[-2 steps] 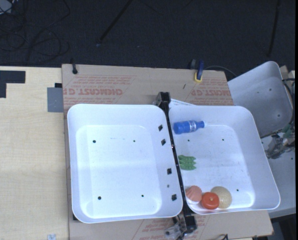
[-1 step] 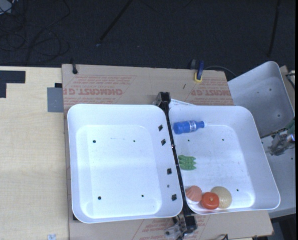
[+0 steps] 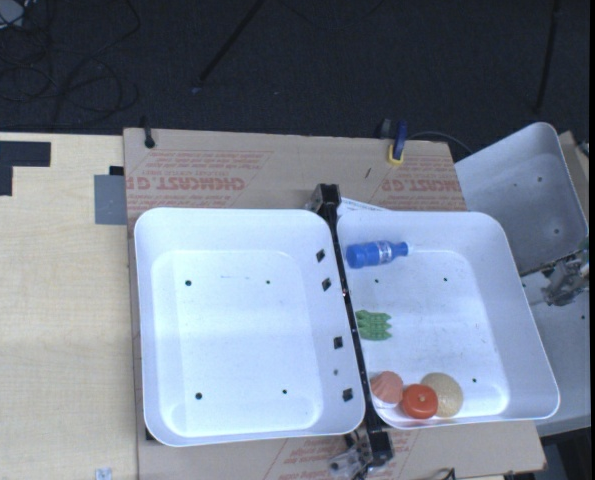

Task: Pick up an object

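Claw released or clenched, I cannot tell. Reaching in from the right, I'd judge the blue bottle (image 3: 376, 254) likeliest: by the right bin's (image 3: 522, 298) far edge, long axis lying left-right.

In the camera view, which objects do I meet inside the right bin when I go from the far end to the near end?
Blue bottle → green object → the near cluster: pink piece, tan round piece and red round piece, too close together to order.
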Motion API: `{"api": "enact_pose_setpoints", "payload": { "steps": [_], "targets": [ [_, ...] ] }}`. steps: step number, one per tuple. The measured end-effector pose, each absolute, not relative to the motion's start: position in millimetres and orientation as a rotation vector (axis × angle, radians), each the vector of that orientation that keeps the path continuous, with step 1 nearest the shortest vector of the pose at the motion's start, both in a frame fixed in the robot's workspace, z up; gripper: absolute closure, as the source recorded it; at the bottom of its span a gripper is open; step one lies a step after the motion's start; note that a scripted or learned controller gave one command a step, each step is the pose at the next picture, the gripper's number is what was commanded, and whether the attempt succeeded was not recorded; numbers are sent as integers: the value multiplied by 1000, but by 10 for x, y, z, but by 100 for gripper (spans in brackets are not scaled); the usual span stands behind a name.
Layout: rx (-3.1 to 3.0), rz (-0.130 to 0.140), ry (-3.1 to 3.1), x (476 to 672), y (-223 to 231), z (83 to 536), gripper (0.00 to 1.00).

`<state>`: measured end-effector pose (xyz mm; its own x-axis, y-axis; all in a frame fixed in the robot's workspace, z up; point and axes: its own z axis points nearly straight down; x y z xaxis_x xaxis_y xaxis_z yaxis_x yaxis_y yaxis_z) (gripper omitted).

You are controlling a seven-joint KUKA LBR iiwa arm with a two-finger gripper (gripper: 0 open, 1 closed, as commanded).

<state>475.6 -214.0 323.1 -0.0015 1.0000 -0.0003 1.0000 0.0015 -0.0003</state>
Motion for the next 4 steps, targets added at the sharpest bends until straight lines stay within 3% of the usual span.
{"api": "enact_pose_setpoints", "payload": {
  "steps": [1, 2, 3, 4],
  "targets": [
    [-2220, 2, -2222, 4961, -2142, 3142, 100],
    [-2205, 6, -2220, 4740, -1204, 2310, 100],
    [-2206, 5, -2223, 4825, -384, 1838, 100],
    [-2219, 7, -2216, 4828, -444, 1964, 100]
  ]
}}
